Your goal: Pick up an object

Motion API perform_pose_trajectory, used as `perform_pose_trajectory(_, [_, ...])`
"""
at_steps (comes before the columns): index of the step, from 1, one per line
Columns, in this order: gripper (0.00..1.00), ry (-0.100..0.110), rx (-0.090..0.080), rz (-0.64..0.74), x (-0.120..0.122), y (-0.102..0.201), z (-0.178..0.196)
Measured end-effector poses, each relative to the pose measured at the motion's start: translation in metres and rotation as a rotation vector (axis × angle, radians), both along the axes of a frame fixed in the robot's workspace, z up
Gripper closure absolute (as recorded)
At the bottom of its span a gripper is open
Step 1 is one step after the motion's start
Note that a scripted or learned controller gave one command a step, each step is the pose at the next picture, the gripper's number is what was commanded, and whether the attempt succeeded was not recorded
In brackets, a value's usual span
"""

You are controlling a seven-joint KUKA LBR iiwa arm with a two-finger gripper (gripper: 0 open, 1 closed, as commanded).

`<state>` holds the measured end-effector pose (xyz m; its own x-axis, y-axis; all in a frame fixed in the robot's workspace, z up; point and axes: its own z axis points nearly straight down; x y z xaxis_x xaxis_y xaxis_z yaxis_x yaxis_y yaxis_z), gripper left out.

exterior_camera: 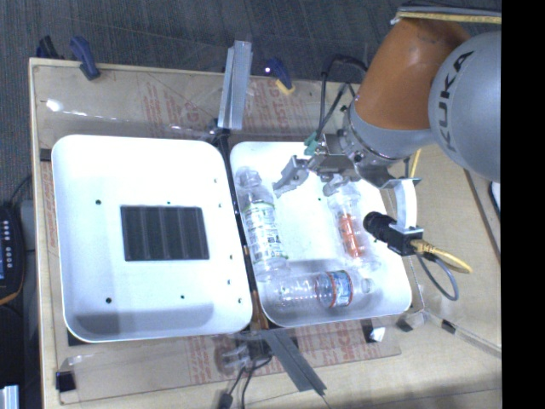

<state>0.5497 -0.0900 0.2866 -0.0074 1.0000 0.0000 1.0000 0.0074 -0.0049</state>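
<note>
On the left of the desk (51, 100) sits the left bin (77, 177), with a dark ribbed rectangular panel (164, 233) set in its floor and a few small dark dots around that panel. Right of this bin, touching it along a shared edge, is the right bin (298, 220), and everything loose lies in there.

Against the right bin's left wall lies a clear plastic bottle (260, 220), lengthwise along the wall, cap end toward the far rim, with a printed label at its middle. Along the near wall of the right bin lies a second clear bottle (319, 290) on its side, with a blue and brown label band toward its right end; its left end comes up close to the foot of the first bottle. Farther right in that bin, near the right wall, lies a third clear bottle with an orange-red label (350, 228).

Above the far half of the right bin hangs the pincer (317, 170), its metal fingers (289, 175) spread apart with nothing between them, just over the top end of the orange-labelled bottle. The grey arm with its orange band (409, 66) comes in from the right.
</note>
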Motion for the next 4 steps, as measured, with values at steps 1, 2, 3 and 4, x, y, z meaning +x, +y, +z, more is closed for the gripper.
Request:
perform_pose_trajectory(1, [0.00,0.000,0.001,0.104,-0.012,0.045,0.012])
perform_pose_trajectory(2, [0.00,-0.004,0.000,0.474,0.040,0.059,0.002])
perform_pose_trajectory(3, [0.00,-0.001,0.001,0.374,0.009,0.016,-0.086])
perform_pose_trajectory(4, [0.00,-0.002,0.002,0.407,-0.006,-0.038,-0.117])
